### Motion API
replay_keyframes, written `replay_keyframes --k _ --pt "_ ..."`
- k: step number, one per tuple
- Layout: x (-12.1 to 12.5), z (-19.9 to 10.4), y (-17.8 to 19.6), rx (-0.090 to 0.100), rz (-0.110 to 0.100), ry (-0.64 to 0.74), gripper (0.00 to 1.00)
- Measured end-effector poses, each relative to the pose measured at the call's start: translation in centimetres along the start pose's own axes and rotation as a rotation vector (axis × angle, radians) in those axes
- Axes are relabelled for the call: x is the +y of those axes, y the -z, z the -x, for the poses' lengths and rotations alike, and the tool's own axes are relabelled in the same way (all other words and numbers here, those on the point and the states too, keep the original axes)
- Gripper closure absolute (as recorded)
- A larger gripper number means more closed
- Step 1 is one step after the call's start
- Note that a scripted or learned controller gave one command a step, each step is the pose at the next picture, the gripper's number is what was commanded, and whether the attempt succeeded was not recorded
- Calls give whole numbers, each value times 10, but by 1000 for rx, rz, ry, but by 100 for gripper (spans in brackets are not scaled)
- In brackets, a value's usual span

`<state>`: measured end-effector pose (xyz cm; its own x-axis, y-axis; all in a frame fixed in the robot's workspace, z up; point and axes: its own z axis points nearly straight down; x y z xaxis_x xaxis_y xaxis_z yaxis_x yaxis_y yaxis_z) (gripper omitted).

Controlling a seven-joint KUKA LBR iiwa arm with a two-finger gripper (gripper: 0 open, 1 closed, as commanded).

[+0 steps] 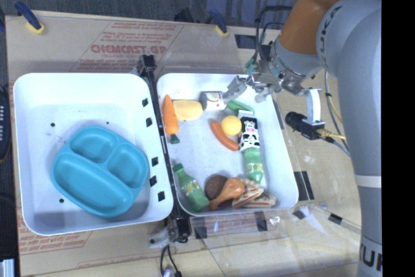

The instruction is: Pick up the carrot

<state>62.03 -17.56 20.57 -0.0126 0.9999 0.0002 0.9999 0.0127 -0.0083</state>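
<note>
Two bins; carrot [170, 115] against right bin's left wall, gripper [249, 84] upper right, jaw state unclear, awkward reach.

A robotics lab: a cardboard-lined worktop [130, 42] carries two clamped white bins [26, 94], toy food in the right-hand one beside an industrial arm [343, 29].

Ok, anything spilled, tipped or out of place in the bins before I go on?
Nothing spilled or damaged. The carrot lies tight along the right bin's left wall, an awkward spot. The blue tray sits askew in the left bin.
</note>
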Motion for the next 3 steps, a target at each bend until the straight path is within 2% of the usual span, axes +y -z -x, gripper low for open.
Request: replay_keyframes --k 1,2,3 --pt "-45 -73 -94 5 -11 -116 0" --pt "10 -81 -113 -5 0 -242 0" --pt "-15 -76 -115 1 -10 -437 0"
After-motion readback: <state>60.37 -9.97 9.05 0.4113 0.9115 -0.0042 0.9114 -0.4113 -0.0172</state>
